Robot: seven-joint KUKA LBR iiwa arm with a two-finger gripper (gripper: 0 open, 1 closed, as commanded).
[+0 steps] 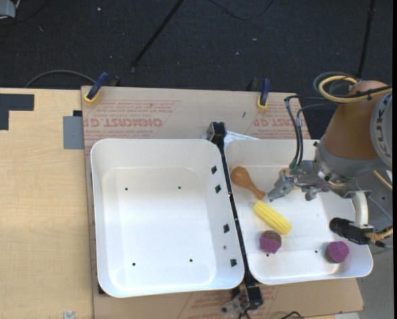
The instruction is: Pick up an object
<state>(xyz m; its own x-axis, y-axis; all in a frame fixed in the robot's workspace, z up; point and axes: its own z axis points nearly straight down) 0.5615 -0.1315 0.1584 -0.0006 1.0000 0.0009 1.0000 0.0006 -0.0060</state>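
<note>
- Grey KUKA arm with orange band (359, 121) reaches in from the right, over the right shallow white plastic bin (358, 271).
- Its two-finger gripper (281, 190) hangs over the middle of that bin, pointing left and down.
- Fingers: cannot tell whether apart or together, too small and dark to read. Nothing visibly sits between them.
- Brown wooden spoon-shaped toy (246, 181) lies in the right bin near the divider, just left of the gripper, not touching it as far as I can see.
- Yellow plastic corn cob (272, 218) lies on the bin floor, tilted diagonally, just below the gripper.
- Small purple round object (270, 242) sits just below the corn, about touching its lower end.
- Second purple round object (337, 251) sits near the bin's lower right corner, well apart from the first.
- Left shallow white plastic bin (102, 211) sits beside the right one, joined along a black clipped seam.
- Both bins rest on a brown cardboard sheet (158, 115) held by blue and yellow clamps (96, 88) at its far edge, on the pale wood desk (32, 211).
</note>
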